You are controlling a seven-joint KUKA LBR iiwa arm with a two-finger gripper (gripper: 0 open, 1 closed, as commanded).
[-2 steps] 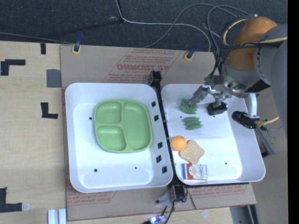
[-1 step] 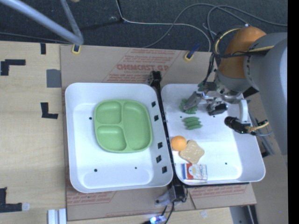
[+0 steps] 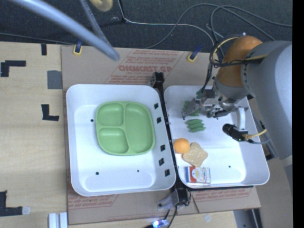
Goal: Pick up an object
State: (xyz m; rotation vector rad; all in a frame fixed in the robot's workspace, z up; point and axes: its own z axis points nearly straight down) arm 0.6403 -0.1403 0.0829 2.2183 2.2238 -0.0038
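My gripper (image 3: 192, 109) hangs low over the upper left part of the right bin (image 3: 251, 172). Just below it in the view lies a green pea pod (image 3: 195, 124), apart from the gripper. Further toward the front sit an orange ball (image 3: 181, 145) and a tan slice of bread (image 3: 195, 155), touching each other. A small red and white box (image 3: 199, 175) rests at the bin's front edge. Nothing shows in the gripper's hold.
The left bin (image 3: 80, 127) holds a green divided plate (image 3: 125, 128). A ridge with black clips (image 3: 164, 127) separates the bins. The grey arm with its orange band (image 3: 240, 61) covers the right bin's far right side. Cables trail behind the bins.
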